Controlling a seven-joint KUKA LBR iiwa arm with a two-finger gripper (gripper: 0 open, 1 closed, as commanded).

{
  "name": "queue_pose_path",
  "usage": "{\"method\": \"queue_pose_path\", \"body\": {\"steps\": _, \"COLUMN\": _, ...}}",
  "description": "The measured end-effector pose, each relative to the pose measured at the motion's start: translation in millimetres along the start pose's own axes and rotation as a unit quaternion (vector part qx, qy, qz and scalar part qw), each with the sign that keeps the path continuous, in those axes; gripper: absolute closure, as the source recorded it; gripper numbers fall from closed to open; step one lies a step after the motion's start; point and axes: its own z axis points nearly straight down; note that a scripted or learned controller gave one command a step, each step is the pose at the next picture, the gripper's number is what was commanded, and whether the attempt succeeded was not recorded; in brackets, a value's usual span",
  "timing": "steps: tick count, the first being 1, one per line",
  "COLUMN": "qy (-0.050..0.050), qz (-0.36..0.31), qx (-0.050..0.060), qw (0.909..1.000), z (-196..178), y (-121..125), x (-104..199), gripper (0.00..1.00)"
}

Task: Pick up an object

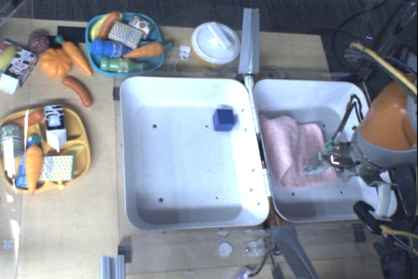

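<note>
Pink cloth is seen lying crumpled in the right bin, spread from near the divider side toward the middle of that bin. The claw is lowered at the cloth's right edge, where its tip is in contact with the fabric or just above it; which of the two cannot be told. Whether the claw is released or clenched cannot be made out either, since its end is small and blurred against the cloth, and no fabric is clearly shown to be gripped by it. The arm, with its orange band, is brought in from the right over the bin's rim.

In the left bin, a small blue cube is seen resting on the floor, near the upper right corner and well apart from the cloth. On the wooden surface to the left, a yellow tray of toy food and a blue bowl of toy food are set, with a toy pumpkin and a toy sausage lying loose between them. A white lidded container is placed behind the bins.
</note>
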Motion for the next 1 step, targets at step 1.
{"method": "queue_pose_path", "body": {"steps": 1, "qy": -0.002, "qz": -0.178, "qx": -0.008, "qw": 0.984, "z": 19.2, "y": 41.0, "x": 40.3, "gripper": 0.0}}
